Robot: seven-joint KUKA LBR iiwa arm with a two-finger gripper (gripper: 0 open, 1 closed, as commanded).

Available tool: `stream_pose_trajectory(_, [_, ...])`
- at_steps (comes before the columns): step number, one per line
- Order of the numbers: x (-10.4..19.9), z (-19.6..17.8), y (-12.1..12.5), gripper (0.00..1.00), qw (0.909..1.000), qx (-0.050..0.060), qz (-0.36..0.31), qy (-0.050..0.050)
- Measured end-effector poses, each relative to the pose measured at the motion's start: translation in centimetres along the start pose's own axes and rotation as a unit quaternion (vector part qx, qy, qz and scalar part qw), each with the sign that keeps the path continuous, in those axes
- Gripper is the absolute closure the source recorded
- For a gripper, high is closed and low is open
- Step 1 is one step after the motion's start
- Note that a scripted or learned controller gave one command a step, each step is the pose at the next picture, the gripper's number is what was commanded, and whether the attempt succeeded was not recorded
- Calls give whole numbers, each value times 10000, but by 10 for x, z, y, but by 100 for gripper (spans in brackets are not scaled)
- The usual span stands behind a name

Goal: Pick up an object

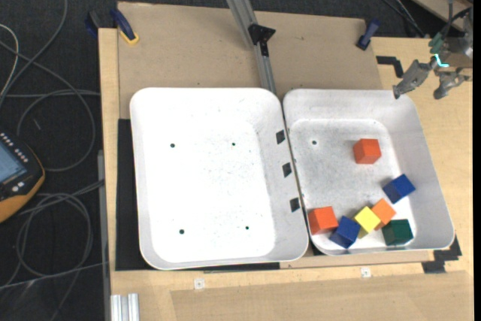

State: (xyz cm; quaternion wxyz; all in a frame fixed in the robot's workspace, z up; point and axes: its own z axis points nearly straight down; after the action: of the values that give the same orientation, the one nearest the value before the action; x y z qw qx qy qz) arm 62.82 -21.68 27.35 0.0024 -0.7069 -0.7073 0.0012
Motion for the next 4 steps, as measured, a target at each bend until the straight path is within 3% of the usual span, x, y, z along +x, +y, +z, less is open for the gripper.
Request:
stream_pose_trajectory(1, [0,-3,1,0,10000,-19,-8,-9])
stream_pose_trajectory(4, [5,133,-7,0,10000,4,3,0])
